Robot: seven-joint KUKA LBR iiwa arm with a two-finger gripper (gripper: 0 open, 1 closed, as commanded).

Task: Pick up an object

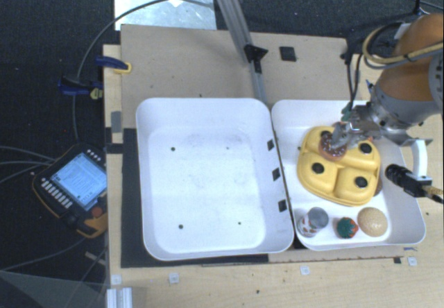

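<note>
Gripper down on the yellow toy, no lift yet

The gripper (pixel 340 139) sat low in the right bin (pixel 416 234), its tip against the top of the yellow plastic toy (pixel 340 169) with black knobs; whether the claw was spread or pinching could not be told. The toy rested flat on the bin floor, so by this view nothing was grasped or raised. A grey-and-red toy (pixel 313 220), a green-and-red ball (pixel 346 227) and a beige egg (pixel 372 221) lay along the near wall. The left bin (pixel 149 119) held nothing.

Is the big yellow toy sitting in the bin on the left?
No, the yellow toy sits in the right bin, under the gripper.
</note>
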